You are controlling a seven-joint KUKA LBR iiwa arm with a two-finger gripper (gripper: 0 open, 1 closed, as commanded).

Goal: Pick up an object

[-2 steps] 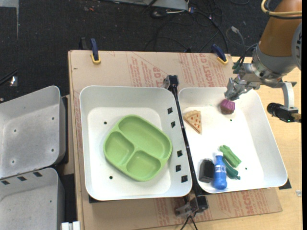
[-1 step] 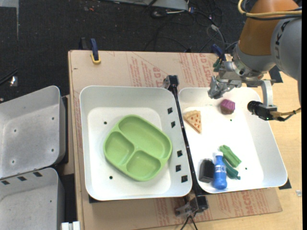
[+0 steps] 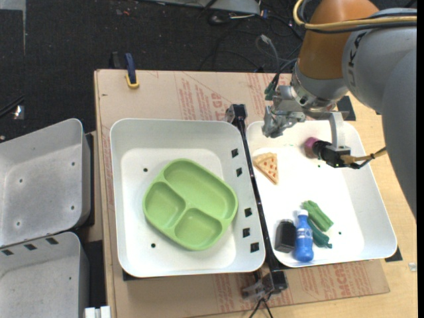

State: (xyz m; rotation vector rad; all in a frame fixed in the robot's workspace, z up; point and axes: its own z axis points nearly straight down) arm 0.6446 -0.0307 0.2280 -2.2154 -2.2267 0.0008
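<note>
While the gripper (image 3: 275, 126) hung over the right bin (image 3: 371, 204) near its 11 o'clock corner, I could not tell how its jaws stood, and it held nothing visible. This bin contained a waffle-textured triangular slice (image 3: 267, 167), a blue bottle (image 3: 303, 238), a green toy (image 3: 318, 216), a black block (image 3: 285, 236) and a magenta piece (image 3: 311, 145). The left bin (image 3: 132, 144) held a smooth green divided plate (image 3: 190, 205).

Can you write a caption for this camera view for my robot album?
Robot claw hovers above a pizza slice toy beside the green plate.
</note>
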